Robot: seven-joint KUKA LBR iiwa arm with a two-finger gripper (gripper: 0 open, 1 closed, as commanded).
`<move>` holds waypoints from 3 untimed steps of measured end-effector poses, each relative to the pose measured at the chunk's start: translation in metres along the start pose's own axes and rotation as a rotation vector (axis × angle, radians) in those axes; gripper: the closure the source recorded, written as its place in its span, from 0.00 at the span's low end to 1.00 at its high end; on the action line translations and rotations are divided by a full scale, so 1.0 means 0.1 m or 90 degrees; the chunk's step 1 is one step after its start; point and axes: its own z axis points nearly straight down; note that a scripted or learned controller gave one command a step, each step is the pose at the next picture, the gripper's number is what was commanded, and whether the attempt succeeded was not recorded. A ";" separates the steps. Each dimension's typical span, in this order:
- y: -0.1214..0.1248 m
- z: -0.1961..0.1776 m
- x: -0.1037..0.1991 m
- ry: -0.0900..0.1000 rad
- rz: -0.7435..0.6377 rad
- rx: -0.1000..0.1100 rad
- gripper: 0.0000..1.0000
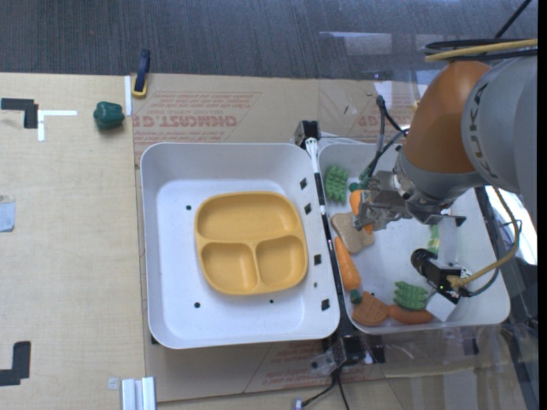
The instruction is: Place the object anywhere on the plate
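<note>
A robot lab: taped cardboard bench (68, 254), white bins (162, 254), trailing cables (491, 267)

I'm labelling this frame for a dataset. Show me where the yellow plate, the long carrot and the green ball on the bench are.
yellow plate (248, 214): camera view, its large top compartment.
long carrot (347, 267): camera view, middle of its length.
green ball (108, 115): camera view, its centre.

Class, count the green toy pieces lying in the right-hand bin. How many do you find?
2. One green toy piece lies near the bin's upper left, beside the divider; the other green toy piece lies near the lower edge, by an orange piece. The arm may hide more.
</note>
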 end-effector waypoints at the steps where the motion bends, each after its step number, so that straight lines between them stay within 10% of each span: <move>1: 0.00 0.00 0.00 0.000 0.000 0.000 0.00; 2: -0.28 -0.52 0.20 0.000 -0.089 -0.003 0.00; 3: -0.27 -0.60 0.19 -0.002 -0.091 -0.002 1.00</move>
